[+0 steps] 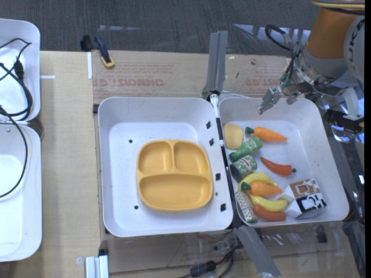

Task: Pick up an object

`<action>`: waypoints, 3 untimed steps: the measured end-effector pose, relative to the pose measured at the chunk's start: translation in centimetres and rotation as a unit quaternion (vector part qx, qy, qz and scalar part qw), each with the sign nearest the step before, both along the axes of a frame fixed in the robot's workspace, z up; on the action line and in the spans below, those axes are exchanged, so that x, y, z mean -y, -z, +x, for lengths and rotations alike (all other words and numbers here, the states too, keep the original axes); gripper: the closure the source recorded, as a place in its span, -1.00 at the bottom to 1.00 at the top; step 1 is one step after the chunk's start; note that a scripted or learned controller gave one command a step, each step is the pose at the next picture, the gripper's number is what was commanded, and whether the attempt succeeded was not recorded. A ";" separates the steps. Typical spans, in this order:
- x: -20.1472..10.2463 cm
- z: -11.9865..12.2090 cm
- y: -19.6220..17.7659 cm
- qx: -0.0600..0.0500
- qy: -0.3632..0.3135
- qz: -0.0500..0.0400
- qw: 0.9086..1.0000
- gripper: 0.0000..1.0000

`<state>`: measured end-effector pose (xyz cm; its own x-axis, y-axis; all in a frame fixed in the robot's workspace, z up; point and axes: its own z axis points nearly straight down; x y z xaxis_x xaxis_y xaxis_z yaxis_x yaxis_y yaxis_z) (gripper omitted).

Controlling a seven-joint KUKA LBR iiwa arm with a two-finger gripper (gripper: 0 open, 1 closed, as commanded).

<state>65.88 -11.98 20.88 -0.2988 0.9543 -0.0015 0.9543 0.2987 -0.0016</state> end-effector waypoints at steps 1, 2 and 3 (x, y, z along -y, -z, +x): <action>4.3 -1.7 11.7 0.001 -0.022 0.000 1.000 -1.00; 3.5 -5.8 11.4 0.004 -0.049 -0.005 0.999 -1.00; 3.4 -5.8 10.5 0.004 -0.048 -0.003 0.999 1.00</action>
